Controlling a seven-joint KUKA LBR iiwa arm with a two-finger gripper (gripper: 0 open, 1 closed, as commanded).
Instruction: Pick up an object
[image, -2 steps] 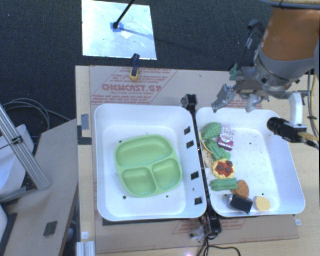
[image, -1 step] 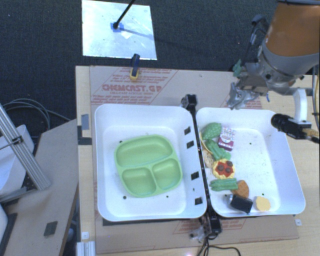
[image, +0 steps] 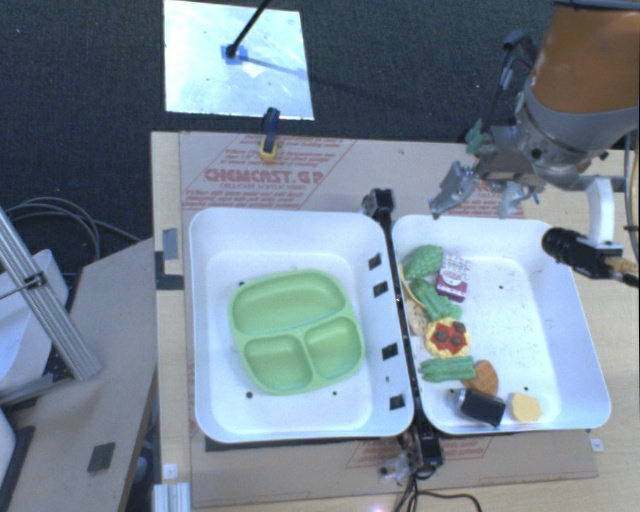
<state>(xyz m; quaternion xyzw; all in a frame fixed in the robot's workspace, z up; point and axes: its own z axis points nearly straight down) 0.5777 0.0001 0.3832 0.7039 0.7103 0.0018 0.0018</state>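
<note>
Gripper (image: 482, 193) hovers open and empty above the right bin (image: 560, 330) — toy foods (image: 447, 338) untouched, pick not yet begun.

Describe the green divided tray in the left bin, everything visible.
The green tray looks like smooth pale-green plastic, a rounded rectangle with three compartments: one long one at the far side, two smaller ones nearer the camera. It lies flat, slightly rotated, on the floor of the left white bin, about centred. All compartments hold nothing.

Two white bins (image: 290, 232), one green tray (image: 296, 330), about eight small toy items (image: 446, 338).
</note>
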